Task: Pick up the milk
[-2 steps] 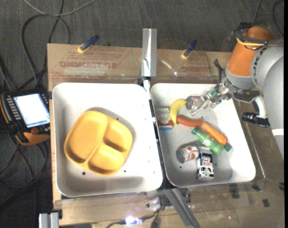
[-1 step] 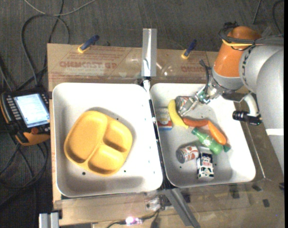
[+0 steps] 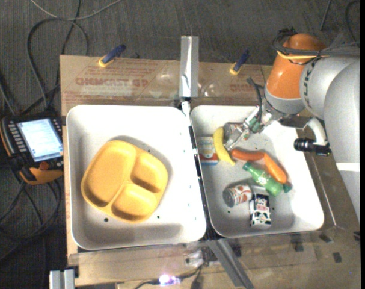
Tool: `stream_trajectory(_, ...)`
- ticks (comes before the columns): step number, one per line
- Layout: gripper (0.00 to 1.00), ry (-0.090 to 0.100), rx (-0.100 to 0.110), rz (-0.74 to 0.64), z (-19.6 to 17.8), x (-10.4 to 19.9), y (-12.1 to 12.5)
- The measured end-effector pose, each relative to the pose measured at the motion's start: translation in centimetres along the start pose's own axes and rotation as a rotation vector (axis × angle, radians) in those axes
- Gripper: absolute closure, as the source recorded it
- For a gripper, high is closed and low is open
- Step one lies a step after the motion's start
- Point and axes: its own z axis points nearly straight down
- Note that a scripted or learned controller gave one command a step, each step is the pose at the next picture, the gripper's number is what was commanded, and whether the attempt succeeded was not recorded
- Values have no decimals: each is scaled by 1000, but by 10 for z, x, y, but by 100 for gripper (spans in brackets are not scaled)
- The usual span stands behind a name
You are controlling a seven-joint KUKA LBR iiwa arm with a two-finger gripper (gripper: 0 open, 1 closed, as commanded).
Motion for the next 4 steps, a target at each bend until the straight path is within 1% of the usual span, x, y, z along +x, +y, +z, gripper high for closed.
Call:
stream_trajectory(1,100,2,1,-6,-10,1,1)
stream_trajectory(2,100,10,-13,144,-106,73,53)
stream_trajectory(3,100,13,-12,230,-116,140,28)
stream_trajectory(4,100,10,-11,161,-96,149,27)
